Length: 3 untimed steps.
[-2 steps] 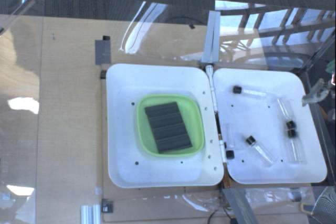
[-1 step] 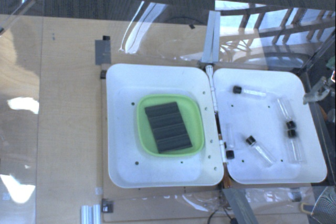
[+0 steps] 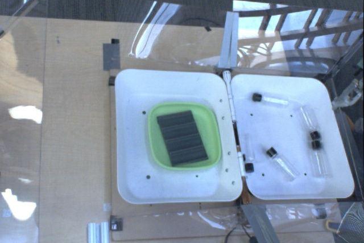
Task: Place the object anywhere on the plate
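Observation:
A green square plate (image 3: 155, 145) with rounded corners sits in the middle of the left white bin (image 3: 131, 122). A dark grey ribbed rectangular block (image 3: 181, 138) lies flat on the plate, turned slightly off square, inside the rim. Several clear vials with black caps lie scattered in the right white bin (image 3: 335, 179): one near the back left (image 3: 272, 101), one near the front centre (image 3: 282, 162), one along the bin's left wall (image 3: 247, 151), and more toward the right side (image 3: 308, 118).
A grey metal bracket (image 3: 230, 37) stands behind the seam between the bins. A small dark block (image 3: 111, 56) sits on the wooden bench behind the left bin. Some pale equipment (image 3: 351, 94) shows at the right edge.

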Each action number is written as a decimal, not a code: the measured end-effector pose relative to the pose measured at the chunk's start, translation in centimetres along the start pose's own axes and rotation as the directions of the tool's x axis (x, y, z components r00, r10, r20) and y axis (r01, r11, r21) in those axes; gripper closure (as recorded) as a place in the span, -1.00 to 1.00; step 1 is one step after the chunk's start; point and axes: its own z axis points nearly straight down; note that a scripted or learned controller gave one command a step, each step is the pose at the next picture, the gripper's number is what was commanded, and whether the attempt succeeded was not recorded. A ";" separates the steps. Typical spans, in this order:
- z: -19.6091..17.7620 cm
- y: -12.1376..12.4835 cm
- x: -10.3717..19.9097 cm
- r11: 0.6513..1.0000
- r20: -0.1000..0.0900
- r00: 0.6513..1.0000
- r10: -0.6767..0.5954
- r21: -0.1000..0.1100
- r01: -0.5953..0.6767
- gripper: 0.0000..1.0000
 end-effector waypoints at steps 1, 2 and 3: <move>-3.4 0.3 -0.3 0.992 0.000 0.992 0.126 -0.003 -0.126 -1.00; -1.3 0.3 -0.3 0.974 0.001 0.974 0.228 0.003 -0.228 -1.00; -5.4 0.8 -0.7 0.940 -0.001 0.940 0.342 -0.003 -0.342 -1.00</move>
